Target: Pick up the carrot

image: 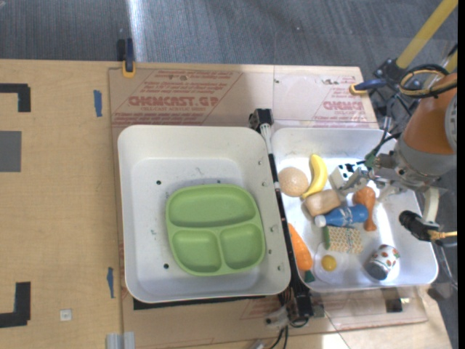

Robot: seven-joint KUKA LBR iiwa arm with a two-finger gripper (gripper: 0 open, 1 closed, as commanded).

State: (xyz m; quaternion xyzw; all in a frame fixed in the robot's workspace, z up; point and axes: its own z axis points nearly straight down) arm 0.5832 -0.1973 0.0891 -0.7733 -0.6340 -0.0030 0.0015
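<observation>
Overhead view, read from the near edge outward. Nearest the camera, the right-hand white bin [429, 267] holds a small patterned ball [381, 260], a yellow round piece [329, 262] and a woven tan-and-green mat [343, 238]. The carrot [299, 247] lies against this bin's left wall, at its near-left corner, its long axis running from upper left to lower right, with a dark green end toward the near rim. Across the dividing wall, the left-hand bin [138, 195] carries a green three-compartment tray [214, 227]. Farther in, mid-bin on the right, sit a blue bottle-like object [345, 215], a tan cylinder [321, 202], a beige egg-shaped object [293, 181] and a banana [317, 174]. The end effector [363, 189] hangs over this middle cluster, close to a second orange object [368, 203] that is not the task's target. Whether its fingers are spread or closed cannot be told at this resolution, and nothing is visibly held between them. The carrot lies to the end effector's left and nearer the camera, with the bottle and mat between; judged from this layout, the coming move calls for travel toward the near-left corner and a grasp across the carrot's width, hampered by the adjacent wall. Farthest back, the cardboard-covered surface [58, 195] extends to the grey floor [218, 13].
</observation>
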